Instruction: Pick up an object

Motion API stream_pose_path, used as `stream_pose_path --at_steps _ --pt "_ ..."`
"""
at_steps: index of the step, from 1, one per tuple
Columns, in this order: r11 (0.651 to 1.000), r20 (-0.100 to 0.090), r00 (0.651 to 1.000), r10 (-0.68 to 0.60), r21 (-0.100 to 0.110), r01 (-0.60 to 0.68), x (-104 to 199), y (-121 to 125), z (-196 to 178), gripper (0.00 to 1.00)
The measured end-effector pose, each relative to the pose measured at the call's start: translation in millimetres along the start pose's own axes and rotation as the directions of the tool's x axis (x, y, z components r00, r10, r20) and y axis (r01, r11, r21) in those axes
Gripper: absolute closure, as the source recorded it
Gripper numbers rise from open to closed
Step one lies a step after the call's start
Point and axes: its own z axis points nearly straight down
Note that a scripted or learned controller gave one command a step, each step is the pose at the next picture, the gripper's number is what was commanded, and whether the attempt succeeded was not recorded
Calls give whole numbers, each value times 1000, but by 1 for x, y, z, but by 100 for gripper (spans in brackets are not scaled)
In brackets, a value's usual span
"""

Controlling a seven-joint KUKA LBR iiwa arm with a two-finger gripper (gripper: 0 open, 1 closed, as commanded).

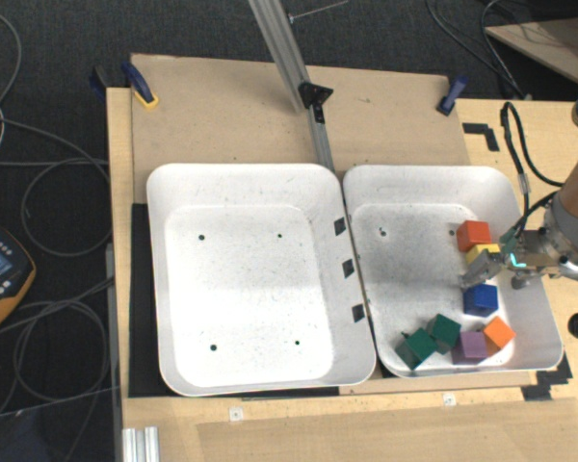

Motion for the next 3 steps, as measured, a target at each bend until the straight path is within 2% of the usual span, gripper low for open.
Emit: stream_pose_path --at_steps 1,2,3 --pt "1000 1 1000 -1 -6 1 0 1 -2 0" --pt "1000 -1 1000 -1 1 1 5 6 59 0" --pt "1000 14 1000 5 -22 -5 -1 10 94 0"
